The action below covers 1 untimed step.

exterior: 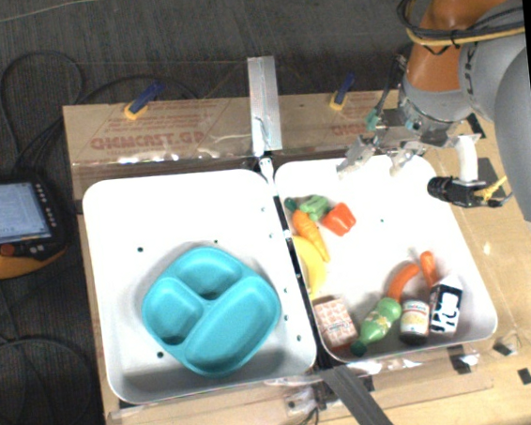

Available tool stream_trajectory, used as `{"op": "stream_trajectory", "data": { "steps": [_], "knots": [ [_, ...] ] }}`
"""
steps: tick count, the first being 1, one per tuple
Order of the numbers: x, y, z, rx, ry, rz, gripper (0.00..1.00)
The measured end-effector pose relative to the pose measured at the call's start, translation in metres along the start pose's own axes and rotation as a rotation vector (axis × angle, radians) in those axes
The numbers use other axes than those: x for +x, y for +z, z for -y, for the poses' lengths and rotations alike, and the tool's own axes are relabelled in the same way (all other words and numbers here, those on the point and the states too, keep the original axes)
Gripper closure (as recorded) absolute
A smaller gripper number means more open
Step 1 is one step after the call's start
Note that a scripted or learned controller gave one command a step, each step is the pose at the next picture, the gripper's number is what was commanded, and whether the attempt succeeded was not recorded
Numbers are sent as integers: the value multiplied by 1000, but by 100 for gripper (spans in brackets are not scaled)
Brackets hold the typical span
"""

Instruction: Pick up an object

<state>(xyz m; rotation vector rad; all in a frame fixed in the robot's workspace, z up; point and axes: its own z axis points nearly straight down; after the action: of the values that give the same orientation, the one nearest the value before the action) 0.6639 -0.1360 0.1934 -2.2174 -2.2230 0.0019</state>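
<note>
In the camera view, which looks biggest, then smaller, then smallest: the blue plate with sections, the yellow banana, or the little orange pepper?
1. Turquoise plastic divided plate, by far the largest.
2. Yellow toy banana, long and slim.
3. Small orange-red toy pepper, the smallest.
All lie at bin level, so distance barely skews it.

Along the counter's far edge, behind my left bin, faint reddish lettering on the cardboard sheet (pixel 159 138) seems to read "CHEMCAST GP". The small black carton (pixel 446 308) in the right bin's near right corner bears white marks too small to read.
</note>
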Motion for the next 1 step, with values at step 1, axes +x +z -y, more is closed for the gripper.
{"op": "stream_trajectory", "data": {
  "steps": [1],
  "knots": [
    [34,95,51,-5,-226,3,0]
  ]
}}
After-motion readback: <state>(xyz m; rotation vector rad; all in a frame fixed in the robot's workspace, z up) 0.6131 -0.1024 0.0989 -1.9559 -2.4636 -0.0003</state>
